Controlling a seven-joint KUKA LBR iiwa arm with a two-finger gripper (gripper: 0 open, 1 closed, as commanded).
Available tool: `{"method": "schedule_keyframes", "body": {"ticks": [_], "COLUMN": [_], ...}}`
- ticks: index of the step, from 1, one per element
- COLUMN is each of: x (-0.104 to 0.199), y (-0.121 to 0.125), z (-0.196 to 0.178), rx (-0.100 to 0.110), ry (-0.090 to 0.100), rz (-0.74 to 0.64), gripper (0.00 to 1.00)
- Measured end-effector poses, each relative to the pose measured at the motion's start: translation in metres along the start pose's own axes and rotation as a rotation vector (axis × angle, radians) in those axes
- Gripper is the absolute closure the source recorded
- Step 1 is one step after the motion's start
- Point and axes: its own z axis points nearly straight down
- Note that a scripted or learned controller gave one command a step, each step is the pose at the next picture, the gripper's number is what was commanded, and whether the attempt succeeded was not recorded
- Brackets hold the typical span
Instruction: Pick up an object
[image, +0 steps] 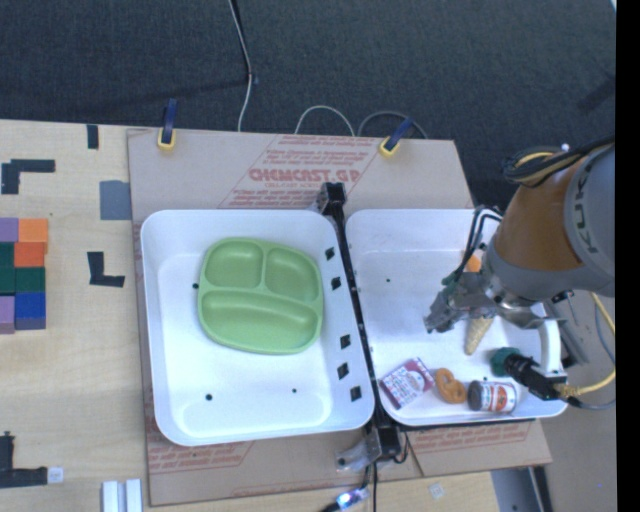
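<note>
Nearest, along the front wall of the right bin (400, 235), a flat red-and-white packet (404, 383), a small knobbly brown pastry (447, 385) and a little can (494, 396) lying on its side are seen in a row. Just behind them, a pale cone-shaped piece (477, 330) is tilted beside the gripper (446, 312), which is lowered over the smooth white floor of that bin; whether it is released or clenched cannot be told, and nothing is seen held in it. Above it the grey arm (555, 225) with its orange band is bent in from the right. Further left, a glossy green plate (262, 296) with three compartments is laid in the left bin (165, 330).
</note>
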Motion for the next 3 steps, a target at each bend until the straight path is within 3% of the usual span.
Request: {"method": "schedule_keyframes", "body": {"ticks": [1, 2, 3], "x": [0.006, 0.006, 0.057], "y": [-0.002, -0.002, 0.006], "z": [-0.057, -0.064, -0.05], "rx": [-0.002, 0.002, 0.005], "ry": [-0.001, 0.0, 0.001], "rz": [-0.001, 0.0, -0.004], "gripper": [1.0, 1.0, 1.0]}}
